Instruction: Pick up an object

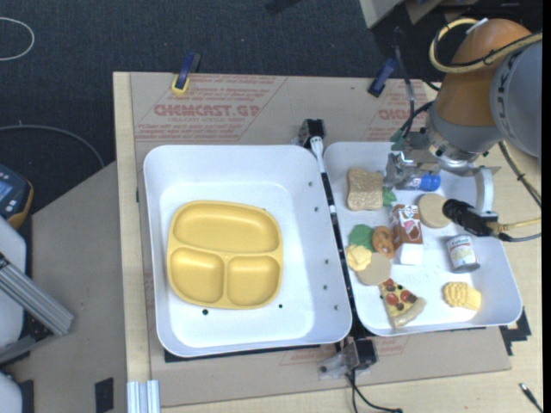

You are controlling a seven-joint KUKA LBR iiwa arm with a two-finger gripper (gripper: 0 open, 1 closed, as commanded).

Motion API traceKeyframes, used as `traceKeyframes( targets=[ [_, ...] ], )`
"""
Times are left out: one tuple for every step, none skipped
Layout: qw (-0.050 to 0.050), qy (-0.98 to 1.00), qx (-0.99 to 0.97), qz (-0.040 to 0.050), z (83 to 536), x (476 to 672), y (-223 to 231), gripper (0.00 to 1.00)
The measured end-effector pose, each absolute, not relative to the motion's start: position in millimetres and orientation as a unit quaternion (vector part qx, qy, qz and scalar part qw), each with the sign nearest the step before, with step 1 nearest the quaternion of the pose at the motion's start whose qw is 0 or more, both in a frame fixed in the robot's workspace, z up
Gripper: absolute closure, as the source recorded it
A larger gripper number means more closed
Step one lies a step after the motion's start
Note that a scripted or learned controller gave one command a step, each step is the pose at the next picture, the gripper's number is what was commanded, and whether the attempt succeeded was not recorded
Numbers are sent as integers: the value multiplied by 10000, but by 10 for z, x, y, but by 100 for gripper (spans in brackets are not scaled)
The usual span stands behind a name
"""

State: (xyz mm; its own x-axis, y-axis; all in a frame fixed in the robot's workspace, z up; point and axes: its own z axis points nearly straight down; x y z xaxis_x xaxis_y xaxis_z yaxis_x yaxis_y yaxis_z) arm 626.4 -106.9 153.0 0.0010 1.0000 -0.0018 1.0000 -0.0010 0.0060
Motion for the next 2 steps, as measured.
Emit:
traceKeyframes(
  targets=[
    [38, 7076, 7066, 26, 2175, 6310, -1037, 100],
    [19, 7073, 7069, 12, 2257, 6318, -1037, 100]
  ],
)
